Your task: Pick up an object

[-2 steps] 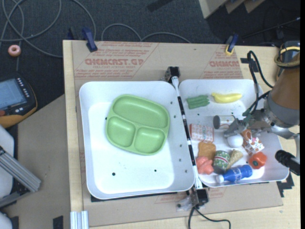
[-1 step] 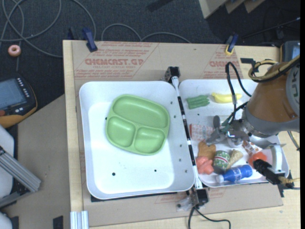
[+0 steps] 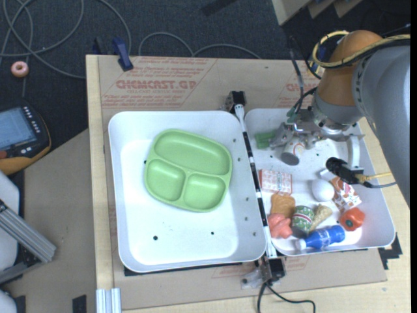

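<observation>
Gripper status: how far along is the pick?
Done: the arm has reached into the right bin, and the gripper sits low over its upper left part, near a green piece. In hand: nothing that I can see between its fingers. Left: the grasp and lift. The toys lie heaped along the bin's lower part, and the green tray lies in the left bin.

My grey arm (image 3: 391, 83), an orange band (image 3: 342, 77) above its wrist, yellow and black cables looped there, metal gripper (image 3: 291, 142).
</observation>
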Motion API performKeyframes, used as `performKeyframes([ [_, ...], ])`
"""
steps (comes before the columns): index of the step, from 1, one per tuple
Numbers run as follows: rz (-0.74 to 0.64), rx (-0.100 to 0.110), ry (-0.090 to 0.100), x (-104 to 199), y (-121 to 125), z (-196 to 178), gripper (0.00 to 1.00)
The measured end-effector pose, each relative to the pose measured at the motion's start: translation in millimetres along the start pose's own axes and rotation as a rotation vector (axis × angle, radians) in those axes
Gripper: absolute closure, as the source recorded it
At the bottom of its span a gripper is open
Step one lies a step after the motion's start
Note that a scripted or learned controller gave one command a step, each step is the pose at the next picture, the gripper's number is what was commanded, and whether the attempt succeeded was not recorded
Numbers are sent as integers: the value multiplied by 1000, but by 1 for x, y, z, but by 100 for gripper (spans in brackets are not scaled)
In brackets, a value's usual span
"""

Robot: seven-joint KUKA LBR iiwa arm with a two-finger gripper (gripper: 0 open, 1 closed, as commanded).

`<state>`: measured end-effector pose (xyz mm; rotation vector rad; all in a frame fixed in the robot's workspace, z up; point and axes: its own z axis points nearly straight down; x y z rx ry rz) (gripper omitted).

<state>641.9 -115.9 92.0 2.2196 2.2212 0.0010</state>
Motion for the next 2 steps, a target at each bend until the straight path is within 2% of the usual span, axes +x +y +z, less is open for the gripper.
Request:
performKeyframes([
  [1, -2, -2, -2, 0, 1, -10, 100],
  [2, -2, 0, 2, 79, -43, -94, 100],
])
